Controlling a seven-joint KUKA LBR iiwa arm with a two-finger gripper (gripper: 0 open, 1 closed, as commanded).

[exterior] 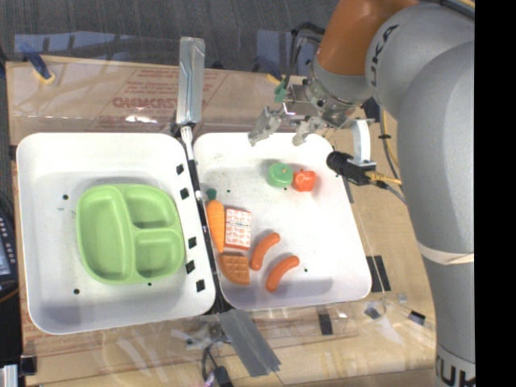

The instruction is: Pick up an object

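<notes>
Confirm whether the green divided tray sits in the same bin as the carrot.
No: the green tray lies in the left bin, the carrot in the right bin.

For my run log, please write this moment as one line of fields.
gripper: open, holds nothing | position: above far edge of right bin | nearest: green toy, tomato | left bin: green tray

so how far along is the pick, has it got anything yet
Nothing is picked so far. The gripper hangs open over the far edge of the right bin, with nothing between its fingers. The carrot, sausages and green round toy lie in the bin. Descent, grasp and lift remain.
</notes>
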